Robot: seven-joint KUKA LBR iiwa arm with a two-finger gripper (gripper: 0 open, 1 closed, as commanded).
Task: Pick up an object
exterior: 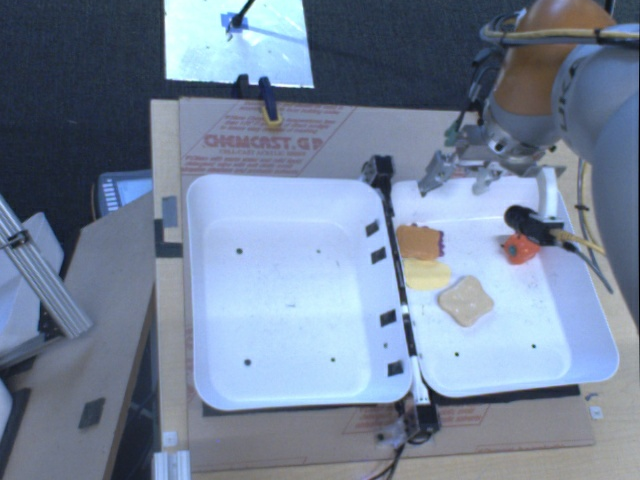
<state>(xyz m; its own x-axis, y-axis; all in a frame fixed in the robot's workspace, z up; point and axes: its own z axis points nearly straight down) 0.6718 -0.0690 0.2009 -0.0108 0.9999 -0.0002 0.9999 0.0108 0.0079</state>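
Observation:
Several small things lie in the right bin [560, 358]. An orange block with a purple edge [420, 241] rests near its left wall, with a pale yellow piece [427, 276] just in front of it. A tan toast-shaped piece [466, 301] lies nearer the middle, and a small red-orange object [518, 252] sits toward the right. My gripper [458, 179] hangs over the bin's far edge, behind the orange block and apart from every object. It is open, with nothing between the spread fingers.
The left bin [200, 298] adjoins the right one along a clipped centre wall [395, 288]. A cardboard sheet [300, 138] lies under both. Blue and yellow clamps [268, 103] stand at the back, and a metal plate [238, 28] lies beyond.

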